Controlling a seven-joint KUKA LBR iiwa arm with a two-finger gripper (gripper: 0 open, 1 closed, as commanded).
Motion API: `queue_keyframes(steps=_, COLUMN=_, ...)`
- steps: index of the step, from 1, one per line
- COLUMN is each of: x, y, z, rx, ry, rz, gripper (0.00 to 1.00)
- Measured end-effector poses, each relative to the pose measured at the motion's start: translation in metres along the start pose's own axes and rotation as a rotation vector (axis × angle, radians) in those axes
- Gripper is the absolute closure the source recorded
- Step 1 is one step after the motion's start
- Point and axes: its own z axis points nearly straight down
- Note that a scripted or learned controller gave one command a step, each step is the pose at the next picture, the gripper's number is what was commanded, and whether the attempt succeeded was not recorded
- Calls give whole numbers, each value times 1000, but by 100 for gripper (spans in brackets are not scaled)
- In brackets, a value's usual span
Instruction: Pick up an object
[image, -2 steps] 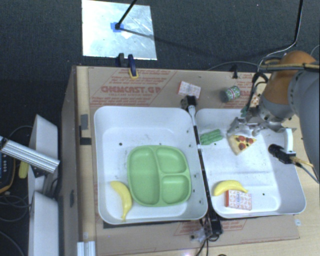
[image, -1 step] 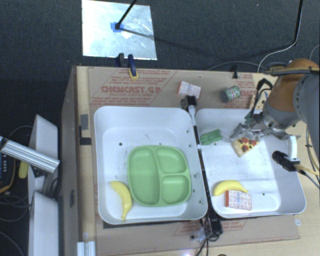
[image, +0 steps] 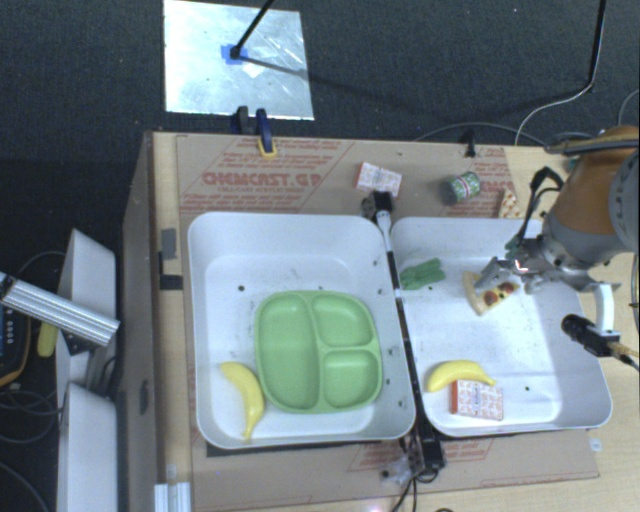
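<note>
One pizza slice (image: 489, 293) lies pointing down-left, under the hand (image: 506, 268); its grip I cannot tell.

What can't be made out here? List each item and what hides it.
- Hand fingers: blurred, too small to judge, camera view.
- Pizza slice: partly covered by the hand.
- Arm: cut off by the right edge.
- Small can: label too small to read.

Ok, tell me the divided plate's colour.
Pale green, the divided plate, clearest in the camera view.
</note>
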Motion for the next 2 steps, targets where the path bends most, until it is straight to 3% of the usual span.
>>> queue_keyframes(steps=1, x=41, y=24, z=13, rx=-3, ry=0, rz=-3, gripper=0)
queue_keyframes(steps=2, x=16, y=5, z=-40, rx=-1, ry=0, rz=0, gripper=0)
